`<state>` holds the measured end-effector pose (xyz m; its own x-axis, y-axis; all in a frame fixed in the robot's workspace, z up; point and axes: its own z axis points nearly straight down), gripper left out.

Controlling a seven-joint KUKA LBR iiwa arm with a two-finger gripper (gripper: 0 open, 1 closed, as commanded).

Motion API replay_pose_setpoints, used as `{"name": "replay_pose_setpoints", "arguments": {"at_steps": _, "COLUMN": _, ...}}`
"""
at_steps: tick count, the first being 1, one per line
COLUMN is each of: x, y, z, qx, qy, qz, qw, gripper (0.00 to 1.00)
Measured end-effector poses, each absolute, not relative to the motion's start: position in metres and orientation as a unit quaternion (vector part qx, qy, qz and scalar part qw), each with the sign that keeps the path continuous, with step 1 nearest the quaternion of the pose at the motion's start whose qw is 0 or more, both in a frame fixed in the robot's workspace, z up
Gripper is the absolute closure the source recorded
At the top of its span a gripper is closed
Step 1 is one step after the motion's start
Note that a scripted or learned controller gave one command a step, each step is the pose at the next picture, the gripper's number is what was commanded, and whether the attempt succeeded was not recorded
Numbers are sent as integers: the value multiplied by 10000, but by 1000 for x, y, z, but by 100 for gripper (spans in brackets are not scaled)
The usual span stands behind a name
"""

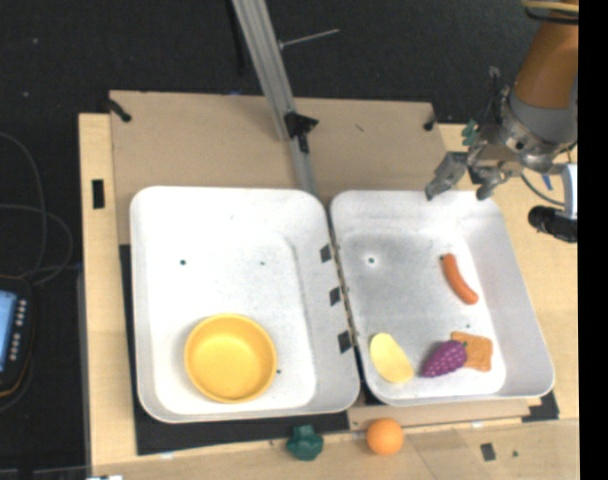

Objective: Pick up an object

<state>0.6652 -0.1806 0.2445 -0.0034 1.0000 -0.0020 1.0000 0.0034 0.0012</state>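
A little red sausage [459, 278] lies in the right bin [414, 228], well apart from the purple grapes [444, 359], orange block [476, 349] and yellow piece [390, 357]. The hand [462, 180] hangs over the bin's far edge, fingers apart, holding nothing. The round sausage might roll away when the fingers close.

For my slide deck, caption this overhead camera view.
Robot arm's open tool hovers over right bin's far edge; sausage, grapes inside, yellow bowl in left bin.

Two bins [234, 218] of smooth white plastic – scuffed grey in places – on a matt wooden bench [184, 138].
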Motion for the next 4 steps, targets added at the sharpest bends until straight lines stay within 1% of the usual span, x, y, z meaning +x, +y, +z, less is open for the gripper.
{"name": "replay_pose_setpoints", "arguments": {"at_steps": 1, "x": 665, "y": -181, "z": 245, "qx": 7057, "qy": 7085, "qz": -8, "qw": 13, "gripper": 0}}
{"name": "replay_pose_setpoints", "arguments": {"at_steps": 2, "x": 660, "y": -178, "z": 201, "qx": 7068, "qy": 7074, "qz": -17, "qw": -3, "gripper": 0}}
{"name": "replay_pose_setpoints", "arguments": {"at_steps": 3, "x": 659, "y": -176, "z": 159, "qx": 7066, "qy": 7076, "qz": -15, "qw": 1, "gripper": 0}}
{"name": "replay_pose_setpoints", "arguments": {"at_steps": 4, "x": 658, "y": -177, "z": 106, "qx": 7070, "qy": 7072, "qz": -20, "qw": -6, "gripper": 0}}
